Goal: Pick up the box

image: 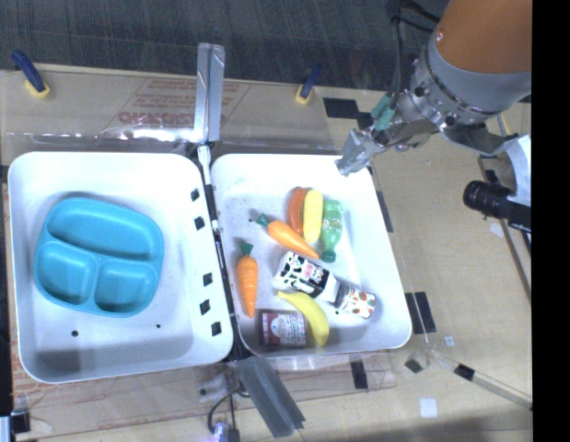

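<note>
From my feed the arm (pixel 478 26) comes in at top right, cut off by the frame edge, so I see just the orange band and grey wrist. The claw (pixel 352 161) hangs over the far right corner of the right bin (pixel 381 210), at its rim. Its tip is small and blurred; I cannot tell how far apart it stands, and I make out nothing held in it.

The box (pixel 301 273), white with black cow patches, lies tilted near the middle of the right bin, toward the near side. It sits well apart from the claw, lower in the frame and a little left of it. One corner of it is covered by the banana (pixel 309 313), which touches it on the near side. A small carton (pixel 356 304) rests just beside it on the right, print too small to read.

Around it: a long carrot (pixel 286 236) just above, a shorter carrot (pixel 247 284) to its left, and an orange piece (pixel 296 206), a yellow piece (pixel 313 215) and a green bottle (pixel 331 226) bunched between box and claw. A dark red packet (pixel 283 331) lies at the near wall, partly under the banana.

The left bin (pixel 27 320) carries a blue divided tray (pixel 100 256). The counter (pixel 450 274) shows black tape marks.
</note>
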